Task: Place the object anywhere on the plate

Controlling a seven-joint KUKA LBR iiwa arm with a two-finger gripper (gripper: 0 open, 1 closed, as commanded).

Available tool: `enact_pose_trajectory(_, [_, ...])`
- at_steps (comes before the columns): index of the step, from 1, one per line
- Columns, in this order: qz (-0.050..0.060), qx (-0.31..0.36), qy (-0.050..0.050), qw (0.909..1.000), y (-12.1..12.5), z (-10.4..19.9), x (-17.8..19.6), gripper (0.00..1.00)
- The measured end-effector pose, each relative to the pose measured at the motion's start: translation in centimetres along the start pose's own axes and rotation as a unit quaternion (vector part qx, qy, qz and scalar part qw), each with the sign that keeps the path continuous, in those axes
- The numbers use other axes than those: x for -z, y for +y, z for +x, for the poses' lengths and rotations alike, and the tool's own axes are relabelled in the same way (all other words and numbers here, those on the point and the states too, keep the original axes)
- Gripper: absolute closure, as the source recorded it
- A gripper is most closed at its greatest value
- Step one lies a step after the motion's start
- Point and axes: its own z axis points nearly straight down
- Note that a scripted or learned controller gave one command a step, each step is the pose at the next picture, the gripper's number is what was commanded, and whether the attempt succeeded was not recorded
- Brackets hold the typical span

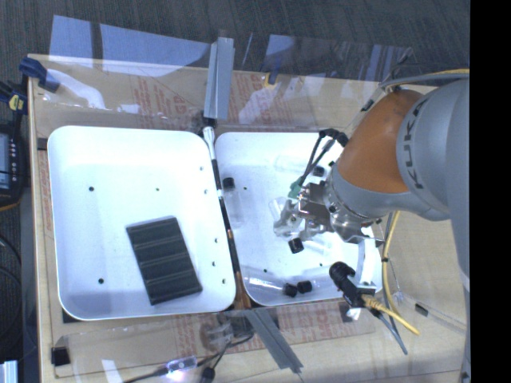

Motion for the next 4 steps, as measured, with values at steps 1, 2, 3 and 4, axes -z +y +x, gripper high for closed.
enact_pose_trajectory(1, [0.001, 0.012, -0.001, 0.9999, 1.4, 6.3, -1.2, 1.00])
enact_pose_trajectory(2, [0.002, -0.017, -0.001, 0.9999, -3.4, 12.5, -3.1, 1.00])
enact_pose_trajectory(3, [0.000, -0.117, 0.000, 0.9931, -2.7, 21.0, 11.1, 1.00])
enact_pose_trajectory(4, [0.001, -0.194, -0.002, 0.9810, 6.2, 30.0, 9.3, 1.00])
